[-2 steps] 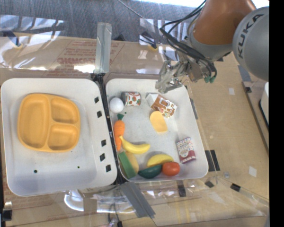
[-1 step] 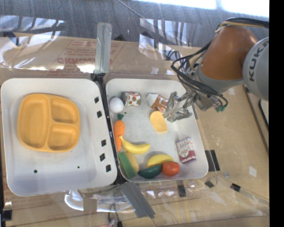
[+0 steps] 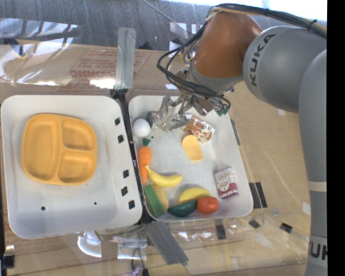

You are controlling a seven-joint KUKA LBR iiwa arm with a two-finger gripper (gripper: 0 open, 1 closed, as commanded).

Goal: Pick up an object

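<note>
My gripper [image 3: 168, 118] hangs over the far end of the right bin [image 3: 233, 148], its metal fingers pointing down just right of a white ball [image 3: 141, 127]. An orange-and-white snack packet [image 3: 199, 130] lies right beside the fingers. Nothing shows between them. Lower in the same bin lie a yellow slice [image 3: 192, 148], a carrot [image 3: 144, 159], a banana [image 3: 164, 179], a red-and-white packet [image 3: 225, 182], a lemon [image 3: 192, 194], a tomato [image 3: 207, 204] and a green vegetable [image 3: 182, 209].
The left bin [image 3: 23, 211] holds a yellow divided plate [image 3: 58, 148]. A black ridge with clips separates the two bins. Brown cardboard and tape lie behind the bins. The grey arm with its orange band [image 3: 227, 45] covers the upper right.
</note>
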